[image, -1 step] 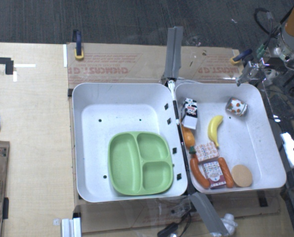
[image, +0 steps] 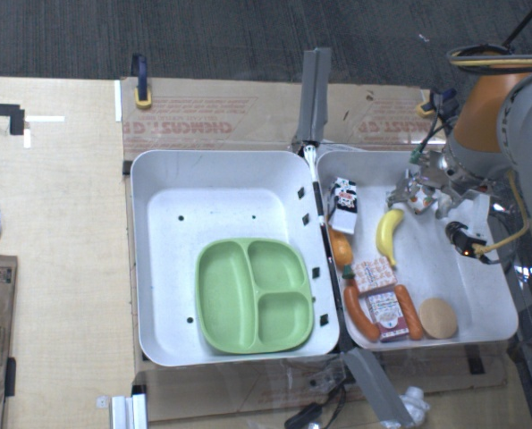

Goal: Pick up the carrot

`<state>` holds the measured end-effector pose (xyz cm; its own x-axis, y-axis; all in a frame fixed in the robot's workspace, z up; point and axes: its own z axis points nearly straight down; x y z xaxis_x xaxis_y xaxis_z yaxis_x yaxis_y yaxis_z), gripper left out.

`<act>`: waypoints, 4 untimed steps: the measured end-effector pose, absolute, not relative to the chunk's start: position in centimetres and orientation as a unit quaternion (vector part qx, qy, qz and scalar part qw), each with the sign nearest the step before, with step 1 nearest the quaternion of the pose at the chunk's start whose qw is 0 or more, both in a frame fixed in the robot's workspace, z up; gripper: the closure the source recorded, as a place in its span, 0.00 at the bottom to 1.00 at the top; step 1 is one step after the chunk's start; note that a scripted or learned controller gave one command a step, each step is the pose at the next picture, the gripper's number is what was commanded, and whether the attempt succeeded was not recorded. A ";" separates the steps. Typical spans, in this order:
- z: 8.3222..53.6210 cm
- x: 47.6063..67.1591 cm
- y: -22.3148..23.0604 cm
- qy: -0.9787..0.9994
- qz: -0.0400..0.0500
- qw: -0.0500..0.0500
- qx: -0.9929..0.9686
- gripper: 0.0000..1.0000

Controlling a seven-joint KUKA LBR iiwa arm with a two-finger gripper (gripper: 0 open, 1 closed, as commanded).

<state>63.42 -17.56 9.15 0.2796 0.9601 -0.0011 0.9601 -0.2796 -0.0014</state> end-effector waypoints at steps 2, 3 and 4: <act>9.0 56.7 -14.5 -0.341 0.003 0.001 -0.940 0.00; 9.9 56.7 -14.6 -0.341 0.004 0.002 -0.940 1.00; 19.1 56.9 -8.7 -0.597 0.001 0.000 -0.802 1.00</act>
